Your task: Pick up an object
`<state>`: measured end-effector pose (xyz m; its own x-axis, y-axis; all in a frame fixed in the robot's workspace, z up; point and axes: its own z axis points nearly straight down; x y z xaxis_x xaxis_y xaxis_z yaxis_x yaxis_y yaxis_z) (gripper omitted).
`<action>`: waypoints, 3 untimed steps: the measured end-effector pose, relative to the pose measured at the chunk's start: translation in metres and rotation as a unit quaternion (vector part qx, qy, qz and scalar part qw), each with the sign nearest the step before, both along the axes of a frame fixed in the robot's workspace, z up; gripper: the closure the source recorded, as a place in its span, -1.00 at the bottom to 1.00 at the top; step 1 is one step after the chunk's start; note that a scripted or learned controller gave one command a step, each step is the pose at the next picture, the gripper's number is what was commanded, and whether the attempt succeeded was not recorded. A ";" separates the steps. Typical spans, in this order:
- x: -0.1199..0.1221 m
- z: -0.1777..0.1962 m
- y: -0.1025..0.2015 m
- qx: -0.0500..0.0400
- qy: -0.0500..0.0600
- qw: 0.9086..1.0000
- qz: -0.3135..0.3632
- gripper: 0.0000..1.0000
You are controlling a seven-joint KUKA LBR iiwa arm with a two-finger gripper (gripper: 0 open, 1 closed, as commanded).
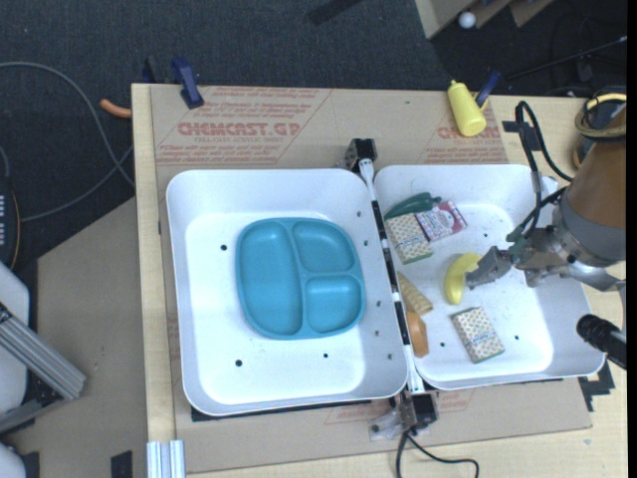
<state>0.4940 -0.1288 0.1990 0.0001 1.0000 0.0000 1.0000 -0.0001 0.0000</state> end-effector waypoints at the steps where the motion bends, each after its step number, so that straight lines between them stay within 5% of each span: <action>1: 0.072 -0.086 0.002 0.000 0.000 1.000 0.000 -1.00; 2: 0.056 -0.114 0.026 0.001 0.002 1.000 0.001 -1.00; 3: 0.057 -0.103 0.025 0.000 0.000 1.000 0.000 1.00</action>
<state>0.5509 -0.1035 0.0956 0.0004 1.0000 0.0008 1.0000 -0.0004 -0.0005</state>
